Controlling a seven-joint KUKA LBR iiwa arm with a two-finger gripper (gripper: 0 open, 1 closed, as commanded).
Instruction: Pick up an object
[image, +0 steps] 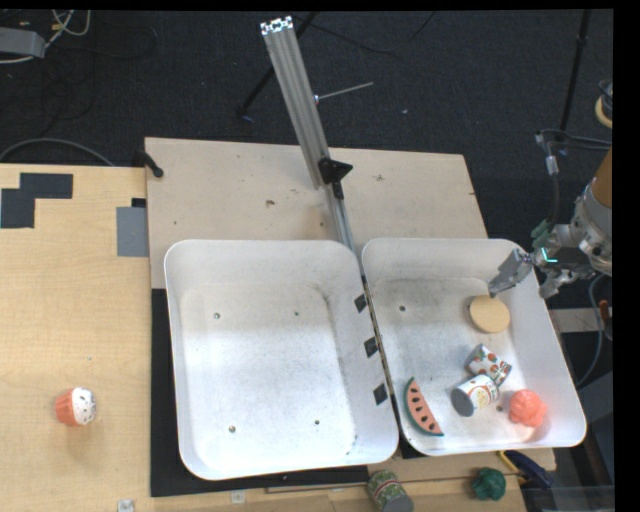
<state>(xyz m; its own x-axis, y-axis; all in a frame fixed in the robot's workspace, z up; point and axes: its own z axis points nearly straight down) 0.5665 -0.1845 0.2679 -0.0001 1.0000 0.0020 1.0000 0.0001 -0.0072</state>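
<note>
The right bin (560, 340) holds a tan round disc (490, 315), a small patterned piece (489, 361), a patterned cup lying on its side (474, 394), a pink-red ball (527, 408) and a watermelon slice (422, 408). My gripper (528, 278) hangs over the bin's far right rim, just above and right of the tan disc. Its fingers are spread open with nothing between them. One fingertip (500, 282) points down toward the disc.
The left bin (190, 300) lies beside the right one, with black clips along the shared wall. A slanted metal rail (305, 110) runs down to the bins' far edge. A red-white toy (75, 407) sits on the wooden bench at left. A green object (488, 484) and a small can (388, 490) lie in front of the bins.
</note>
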